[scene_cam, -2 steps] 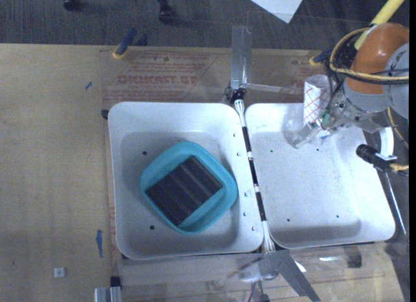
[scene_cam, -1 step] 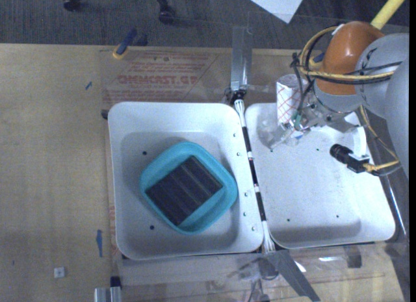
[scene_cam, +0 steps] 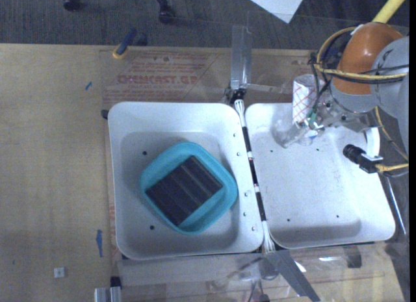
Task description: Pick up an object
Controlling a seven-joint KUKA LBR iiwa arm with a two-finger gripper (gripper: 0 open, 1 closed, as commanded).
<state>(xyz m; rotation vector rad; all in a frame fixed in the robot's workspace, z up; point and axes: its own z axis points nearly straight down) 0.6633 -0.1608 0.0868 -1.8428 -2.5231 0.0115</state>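
We see the gripper (scene_cam: 311,120) low over the right bin's (scene_cam: 325,190) far corner, and we can't tell whether it grips anything. A clear, crinkly plastic thing (scene_cam: 288,134) lies just left of and below the gripper, touching or nearly so; its shape is blurred. A white cup with a red grid (scene_cam: 301,101) stands just beyond. The blue rounded-square container with its dark ribbed insert (scene_cam: 188,187) sits well left, in the left bin (scene_cam: 130,132) on the desk (scene_cam: 52,164).
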